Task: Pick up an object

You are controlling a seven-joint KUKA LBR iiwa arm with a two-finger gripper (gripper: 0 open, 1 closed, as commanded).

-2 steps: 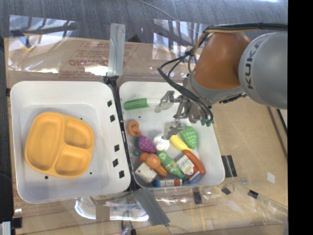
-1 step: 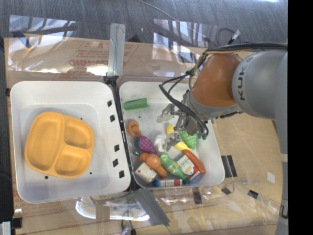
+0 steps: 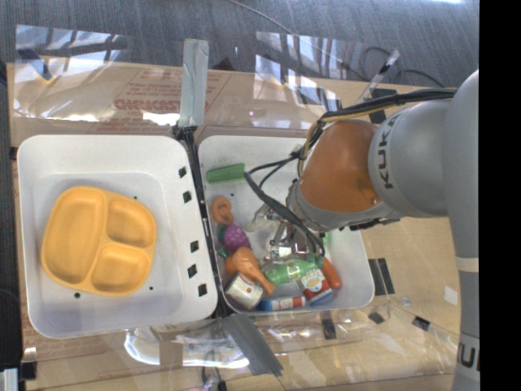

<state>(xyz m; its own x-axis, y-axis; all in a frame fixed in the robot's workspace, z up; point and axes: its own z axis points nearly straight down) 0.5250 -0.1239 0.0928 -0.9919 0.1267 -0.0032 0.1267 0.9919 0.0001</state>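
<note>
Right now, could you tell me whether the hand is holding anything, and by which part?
It cannot be told. The hand is low in the right bin above the green bottle, but the wrist and cables hide any hold.

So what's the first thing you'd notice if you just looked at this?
The big yellow divided tray jumps out, lying by itself in the left bin. Next comes the robot's orange band, hanging over the right bin. Below it sits a bright heap of toys: a green stick, a purple grape bunch and an orange drumstick.
</note>
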